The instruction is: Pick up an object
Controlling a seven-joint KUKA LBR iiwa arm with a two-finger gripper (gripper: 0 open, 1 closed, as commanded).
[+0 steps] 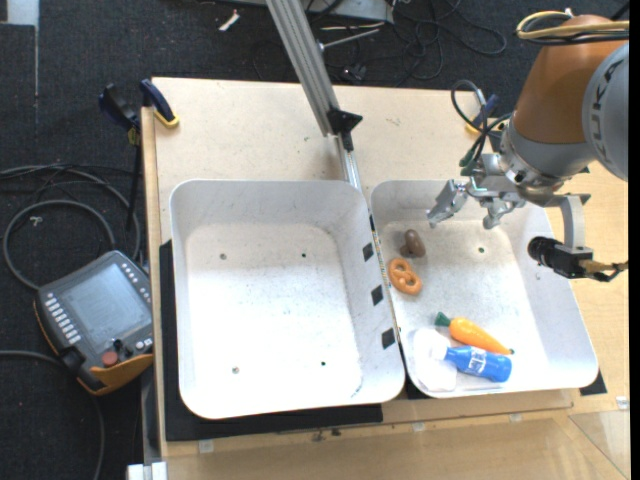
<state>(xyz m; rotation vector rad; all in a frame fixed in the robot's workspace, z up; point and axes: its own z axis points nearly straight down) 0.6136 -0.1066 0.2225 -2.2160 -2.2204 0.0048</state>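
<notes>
Small brown rounded lump [412, 242] lying in the right white plastic bin [545, 313], far of an orange pretzel-shaped ring [405, 276], just left of the spread, empty two-finger gripper [468, 208]: best centred over, straddled clear of the ring, then closed on.

A wooden bench [260, 118] is seen standing on dark carpet [70, 28]. A slanted aluminium rail [305, 53] is mounted near the bench's far edge, at its middle. A blue and yellow clamp [135, 103] is fixed at the bench's far left corner. A teach pendant [95, 318] with a grey screen is laid on the carpet off the bench's left edge, with black cables [40, 233] looped beside it.
</notes>
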